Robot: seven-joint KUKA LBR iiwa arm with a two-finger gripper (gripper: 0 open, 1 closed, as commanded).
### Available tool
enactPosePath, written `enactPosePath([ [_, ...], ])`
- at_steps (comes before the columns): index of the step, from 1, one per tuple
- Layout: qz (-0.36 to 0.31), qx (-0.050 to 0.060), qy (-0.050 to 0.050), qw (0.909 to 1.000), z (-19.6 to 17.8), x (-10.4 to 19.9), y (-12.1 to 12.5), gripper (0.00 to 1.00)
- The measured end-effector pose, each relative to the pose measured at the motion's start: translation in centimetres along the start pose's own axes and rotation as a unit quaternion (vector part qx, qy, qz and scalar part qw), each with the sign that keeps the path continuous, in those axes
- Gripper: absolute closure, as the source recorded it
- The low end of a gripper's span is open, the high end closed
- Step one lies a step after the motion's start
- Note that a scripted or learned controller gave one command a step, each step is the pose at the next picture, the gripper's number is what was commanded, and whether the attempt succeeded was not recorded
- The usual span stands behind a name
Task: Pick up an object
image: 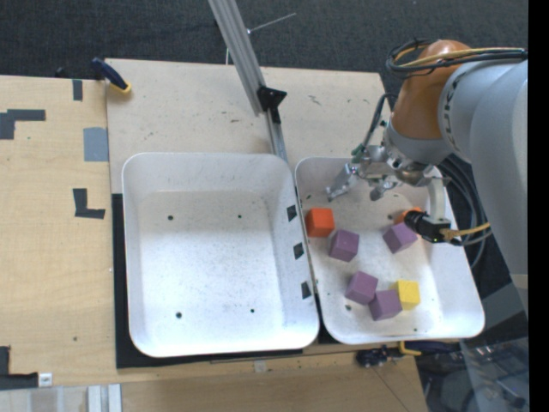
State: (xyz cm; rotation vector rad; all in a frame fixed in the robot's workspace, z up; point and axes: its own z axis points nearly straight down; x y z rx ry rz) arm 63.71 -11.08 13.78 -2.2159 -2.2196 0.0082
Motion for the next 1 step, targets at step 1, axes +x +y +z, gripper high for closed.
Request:
enactPosePath([
  [1, 0.000, 0.000, 0.000, 1.0000, 4.96, 0.07, -0.15, 0.00],
])
